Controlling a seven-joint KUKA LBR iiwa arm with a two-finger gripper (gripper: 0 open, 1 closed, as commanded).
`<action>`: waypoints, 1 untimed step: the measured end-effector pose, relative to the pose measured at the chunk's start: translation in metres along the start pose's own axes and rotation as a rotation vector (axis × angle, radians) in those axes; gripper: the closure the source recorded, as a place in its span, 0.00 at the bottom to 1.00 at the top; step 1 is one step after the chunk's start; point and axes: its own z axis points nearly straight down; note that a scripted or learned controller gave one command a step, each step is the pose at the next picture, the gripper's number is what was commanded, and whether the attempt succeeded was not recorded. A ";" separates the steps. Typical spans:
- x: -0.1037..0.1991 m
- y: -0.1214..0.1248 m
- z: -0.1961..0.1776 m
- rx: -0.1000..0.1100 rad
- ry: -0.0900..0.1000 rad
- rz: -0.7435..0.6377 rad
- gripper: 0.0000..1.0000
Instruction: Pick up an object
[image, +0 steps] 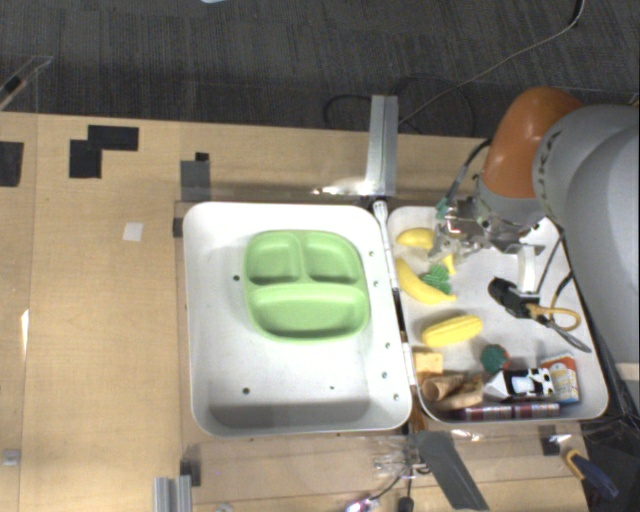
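Pale wood tabletop (90, 330) carries two shallow white bins side by side. Left white bin (215, 400), centre of frame, holds a green three-compartment plastic tray (303, 282). Right white bin (590, 395), right of centre, holds a clutter: curved yellow plastic banana (418, 284), yellow oblong toy (451, 329) below it, small dark-green piece (494, 356), a black-and-white carton (532, 381) and a dark marker (510, 409) along the lower edge. Grey arm with orange band (520, 140) enters from upper right. Claw (462, 228) sits low over the bin's upper part, just beside the banana's upper end; spread or pressed together, cannot tell.
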 end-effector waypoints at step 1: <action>0.047 -0.004 -0.120 -0.007 0.003 0.064 1.00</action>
